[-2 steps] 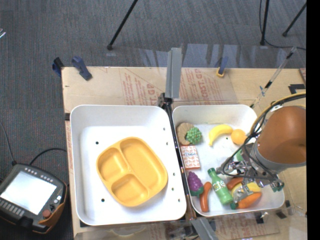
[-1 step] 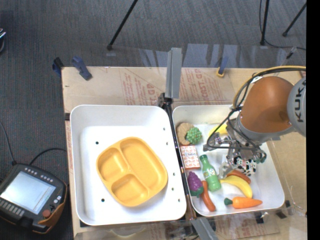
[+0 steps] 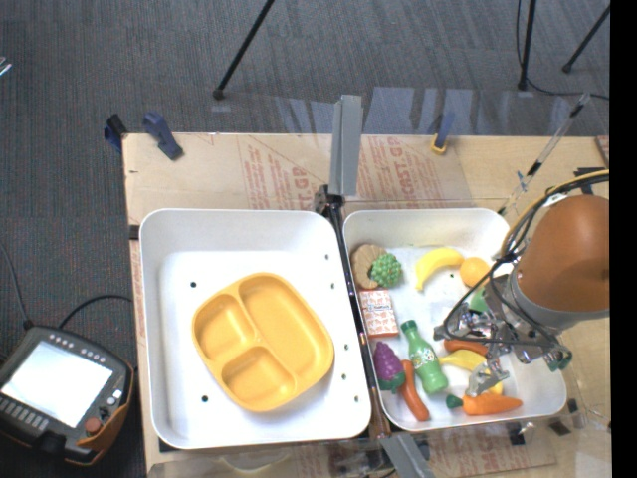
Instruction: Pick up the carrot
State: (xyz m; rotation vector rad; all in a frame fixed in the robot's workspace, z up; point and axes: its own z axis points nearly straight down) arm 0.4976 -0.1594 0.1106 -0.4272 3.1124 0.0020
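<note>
Carrot [image 3: 492, 404]: lies flat at the near right corner of the right bin [image 3: 398, 222]; a second orange one [image 3: 414, 398] lies left of it, by the green bottle [image 3: 425, 358].
Hand [image 3: 491, 376]: low in the right bin, just above the right carrot, likely lined up for that pick; nothing seen pinched.
Fingers: spread or pressed together, I cannot tell; clutter hides them.
Arm [image 3: 562, 257]: reaches in from the right, covering that bin's right side.
Left bin [image 3: 159, 237]: holds a yellow tray [image 3: 262, 339].
</note>
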